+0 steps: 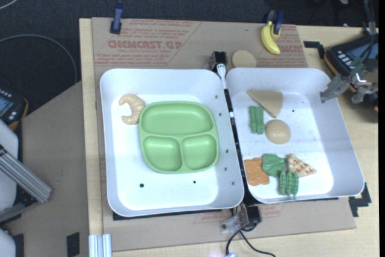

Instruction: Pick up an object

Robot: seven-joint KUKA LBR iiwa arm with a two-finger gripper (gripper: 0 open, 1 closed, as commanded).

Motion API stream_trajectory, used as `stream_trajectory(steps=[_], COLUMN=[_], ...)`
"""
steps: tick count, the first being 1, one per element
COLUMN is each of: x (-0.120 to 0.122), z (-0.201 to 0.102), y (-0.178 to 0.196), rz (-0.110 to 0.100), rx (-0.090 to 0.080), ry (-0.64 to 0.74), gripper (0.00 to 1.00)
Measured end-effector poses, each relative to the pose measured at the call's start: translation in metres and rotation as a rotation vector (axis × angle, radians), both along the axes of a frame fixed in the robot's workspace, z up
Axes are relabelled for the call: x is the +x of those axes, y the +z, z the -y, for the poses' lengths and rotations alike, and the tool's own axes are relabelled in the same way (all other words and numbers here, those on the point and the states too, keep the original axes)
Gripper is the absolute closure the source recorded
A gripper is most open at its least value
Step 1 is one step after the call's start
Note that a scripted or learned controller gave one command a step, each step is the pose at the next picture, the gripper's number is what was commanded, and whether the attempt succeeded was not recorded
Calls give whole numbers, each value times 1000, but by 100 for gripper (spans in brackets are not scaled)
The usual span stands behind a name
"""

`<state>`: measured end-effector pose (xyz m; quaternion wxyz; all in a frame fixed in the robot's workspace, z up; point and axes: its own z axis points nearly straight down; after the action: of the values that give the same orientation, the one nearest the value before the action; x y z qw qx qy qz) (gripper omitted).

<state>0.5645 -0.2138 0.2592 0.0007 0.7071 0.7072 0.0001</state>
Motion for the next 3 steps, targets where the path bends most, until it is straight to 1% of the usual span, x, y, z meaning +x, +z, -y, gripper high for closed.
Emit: stream_trajectory(steps=[1, 2, 3], x=[100, 77, 80], z=[-18, -88, -83], y=[-89, -180, -163], rz=[2, -11, 1], rx=[1, 7, 1], ry=[6, 5, 2], gripper=[0, 0, 100])
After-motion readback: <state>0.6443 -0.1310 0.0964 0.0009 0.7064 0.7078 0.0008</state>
